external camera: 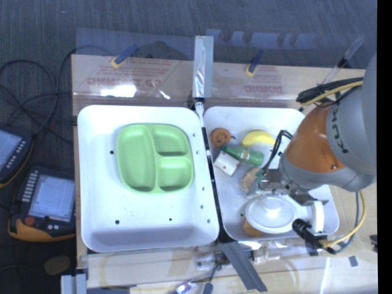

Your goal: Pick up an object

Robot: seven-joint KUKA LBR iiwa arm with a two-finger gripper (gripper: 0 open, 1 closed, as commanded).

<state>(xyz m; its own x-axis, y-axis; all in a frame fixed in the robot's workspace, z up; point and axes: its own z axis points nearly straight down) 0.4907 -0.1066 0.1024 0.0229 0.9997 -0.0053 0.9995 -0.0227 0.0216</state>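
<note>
Two white bins sit side by side; the left bin (98, 225) carries a green divided tray (155, 157), and the right bin (229, 225) holds the clutter that matters for the pick. The arm (343, 146) reaches in from the right and hangs low over the right bin, its wrist housing covering the near right part. The gripper (269, 213) appears to sit above the bin floor, seen end-on as a round white flange — I cannot tell how far the fingers are spread, or whether anything is between them. Candidate objects lie just beyond it: a yellow banana (257, 139) by the far wall, a green bottle (244, 155) lying on its side just in front of it, a small white block (225, 164) touching the bottle's left end, and a brown round piece (220, 136) near the divider. To do the pick well, my judgement is to choose one isolated target and descend centred on it — the bottle and block touch, so a closing there may nudge both. A tan object (250, 177) beside the wrist is half covered; its identity is unclear. Whatever lies under the flange is hidden.
</note>
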